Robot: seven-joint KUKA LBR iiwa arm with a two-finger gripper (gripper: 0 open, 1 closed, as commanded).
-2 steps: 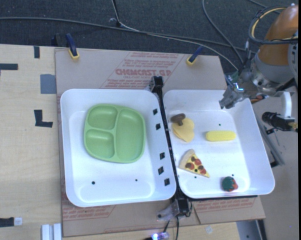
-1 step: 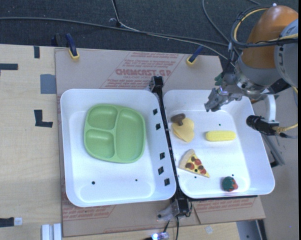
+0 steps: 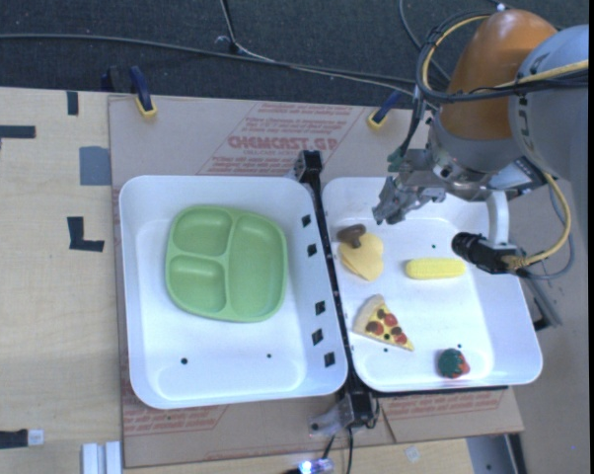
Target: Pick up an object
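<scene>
The counter (image 3: 40, 294), pale wood with dark marks, carries a printed cardboard sheet (image 3: 277, 136) at frame centre. Two white bins, left (image 3: 144, 363) and right (image 3: 514, 363), sit side by side on it.

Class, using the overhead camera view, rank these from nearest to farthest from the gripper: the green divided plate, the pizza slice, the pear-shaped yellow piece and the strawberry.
Measured from the gripper:
1. Pear-shaped yellow piece, just below it in the right bin.
2. Pizza slice, lower in that bin.
3. Strawberry, at the bin's lower right corner.
4. Green divided plate, in the left bin.
</scene>
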